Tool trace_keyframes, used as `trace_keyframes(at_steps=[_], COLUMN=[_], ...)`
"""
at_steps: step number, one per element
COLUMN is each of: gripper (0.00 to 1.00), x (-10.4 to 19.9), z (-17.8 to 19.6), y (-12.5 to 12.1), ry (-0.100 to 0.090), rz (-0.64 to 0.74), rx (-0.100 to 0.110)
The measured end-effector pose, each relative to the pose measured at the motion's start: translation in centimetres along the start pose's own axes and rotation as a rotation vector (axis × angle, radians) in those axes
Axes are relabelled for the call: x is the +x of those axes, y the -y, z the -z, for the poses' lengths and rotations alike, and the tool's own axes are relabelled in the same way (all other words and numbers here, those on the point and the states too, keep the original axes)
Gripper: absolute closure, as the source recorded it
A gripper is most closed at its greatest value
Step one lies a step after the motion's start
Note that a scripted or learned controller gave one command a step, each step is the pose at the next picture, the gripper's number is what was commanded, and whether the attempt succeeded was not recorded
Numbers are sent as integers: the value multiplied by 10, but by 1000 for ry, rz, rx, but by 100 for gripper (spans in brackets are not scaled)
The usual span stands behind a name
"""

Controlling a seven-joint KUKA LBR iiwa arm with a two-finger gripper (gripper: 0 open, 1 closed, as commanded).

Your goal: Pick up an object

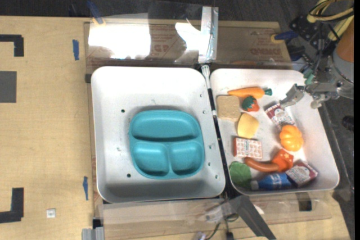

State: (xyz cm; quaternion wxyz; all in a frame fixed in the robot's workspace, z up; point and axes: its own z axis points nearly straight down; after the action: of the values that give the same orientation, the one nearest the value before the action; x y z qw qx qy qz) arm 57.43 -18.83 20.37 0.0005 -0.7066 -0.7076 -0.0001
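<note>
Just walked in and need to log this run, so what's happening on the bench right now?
The arm reaches in from the right, its gripper over the upper right part of the right bin, near a small red-and-white packet. Nothing is visibly between its fingers. That bin holds toy food, including a carrot, an orange fruit and a blue bottle. The left bin holds a teal divided tray.

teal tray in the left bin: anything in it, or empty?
Empty. All three compartments of the teal tray show bare teal plastic. The toy food lies in the right bin, beside it.
</note>
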Motion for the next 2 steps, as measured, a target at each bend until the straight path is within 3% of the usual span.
trace_keyframes(at_steps=[1, 2], gripper=[0, 0], x=[-4, 25], z=[-112, -117], y=[-20, -59], ry=[1, 2], rz=[-40, 52], rx=[-3, -4])
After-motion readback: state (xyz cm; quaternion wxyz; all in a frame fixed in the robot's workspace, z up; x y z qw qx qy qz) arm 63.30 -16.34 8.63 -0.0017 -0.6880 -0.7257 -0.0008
